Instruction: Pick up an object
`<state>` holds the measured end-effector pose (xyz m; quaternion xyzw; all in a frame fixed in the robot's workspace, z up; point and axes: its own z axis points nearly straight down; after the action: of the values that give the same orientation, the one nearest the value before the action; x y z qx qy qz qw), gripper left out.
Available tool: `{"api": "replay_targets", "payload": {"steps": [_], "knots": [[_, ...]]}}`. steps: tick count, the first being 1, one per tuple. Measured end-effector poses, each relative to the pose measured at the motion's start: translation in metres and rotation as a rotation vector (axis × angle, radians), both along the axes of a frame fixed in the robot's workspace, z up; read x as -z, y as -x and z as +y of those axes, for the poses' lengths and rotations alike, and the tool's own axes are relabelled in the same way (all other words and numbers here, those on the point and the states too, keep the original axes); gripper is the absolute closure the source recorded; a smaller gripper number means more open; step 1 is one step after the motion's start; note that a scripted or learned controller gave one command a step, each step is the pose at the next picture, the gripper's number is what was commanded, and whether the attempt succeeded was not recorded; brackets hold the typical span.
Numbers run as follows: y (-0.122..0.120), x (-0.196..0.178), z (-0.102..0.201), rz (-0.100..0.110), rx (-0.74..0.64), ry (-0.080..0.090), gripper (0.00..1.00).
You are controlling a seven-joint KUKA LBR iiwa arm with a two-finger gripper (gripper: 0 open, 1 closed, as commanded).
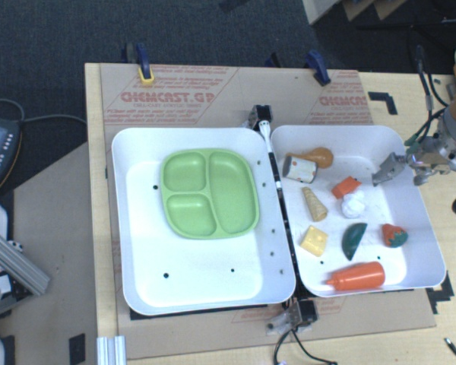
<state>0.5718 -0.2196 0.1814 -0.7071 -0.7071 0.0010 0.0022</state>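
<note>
Gripper (pixel 401 167) sat at right edge of frame, over upper right part of right bin (pixel 418 268); one grey finger (pixel 387 170) pointed down-left over bin floor; couldn't tell whether it was spread or closed, and nothing was seen held in it. Objs lay loose in right bin: tan pear-shaped piece (pixel 318 157) at top, touching a white block w/ dark end (pixel 299 170); beige cone (pixel 315 204) below those; yellow cheese wedge (pixel 315 240) lower still; orange piece (pixel 346 187) just above a white ball (pixel 354 205) in mid bin, near gripper; dark green piece (pixel 354 239) and red strawberry-like obj (pixel 394 236) side by side; orange carrot (pixel 357 277) along bottom wall. Left bin (pixel 137 280) held a green divided plate (pixel 210 193), upper centre of that bin.
</note>
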Motion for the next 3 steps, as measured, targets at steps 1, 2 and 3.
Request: {"api": "replay_targets", "payload": {"steps": [1,2,3], "knots": [[0.001,0.050,0.011,0.000,0.000,-0.001,0.00],[0.002,0.100,0.012,0.001,-0.001,-0.001,0.00],[0.001,0.086,0.011,-0.006,0.000,0.002,1.00]]}}
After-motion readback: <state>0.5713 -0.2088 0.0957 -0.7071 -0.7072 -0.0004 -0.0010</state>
